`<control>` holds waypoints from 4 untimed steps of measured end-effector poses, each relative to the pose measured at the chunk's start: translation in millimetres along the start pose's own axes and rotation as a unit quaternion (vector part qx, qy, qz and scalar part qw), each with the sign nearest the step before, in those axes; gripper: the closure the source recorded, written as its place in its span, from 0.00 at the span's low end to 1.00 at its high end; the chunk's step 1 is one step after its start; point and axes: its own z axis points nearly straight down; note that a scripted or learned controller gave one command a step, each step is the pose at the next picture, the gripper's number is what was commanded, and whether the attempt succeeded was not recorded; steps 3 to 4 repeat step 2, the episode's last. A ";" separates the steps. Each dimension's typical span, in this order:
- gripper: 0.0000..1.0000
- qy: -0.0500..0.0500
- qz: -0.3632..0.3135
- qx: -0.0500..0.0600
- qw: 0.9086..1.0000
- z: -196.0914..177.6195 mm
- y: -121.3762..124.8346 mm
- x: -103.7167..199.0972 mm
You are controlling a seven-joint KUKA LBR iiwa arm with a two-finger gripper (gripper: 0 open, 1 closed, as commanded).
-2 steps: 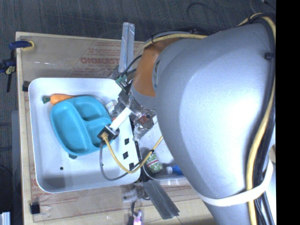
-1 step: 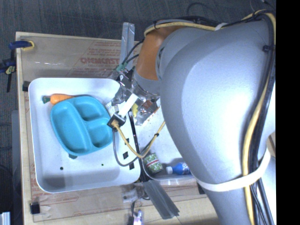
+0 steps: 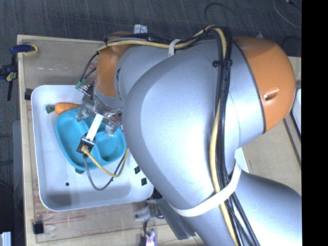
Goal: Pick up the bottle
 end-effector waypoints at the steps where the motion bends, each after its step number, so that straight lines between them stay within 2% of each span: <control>1: 1.00 -0.010 -0.005 0.018 1.000 -3.1 -9.9 -2.6; 2: 1.00 0.000 -0.076 -0.002 0.997 -135.0 -2.4 -16.6; 4: 1.00 0.000 -0.076 -0.002 0.997 -135.0 -2.4 -16.6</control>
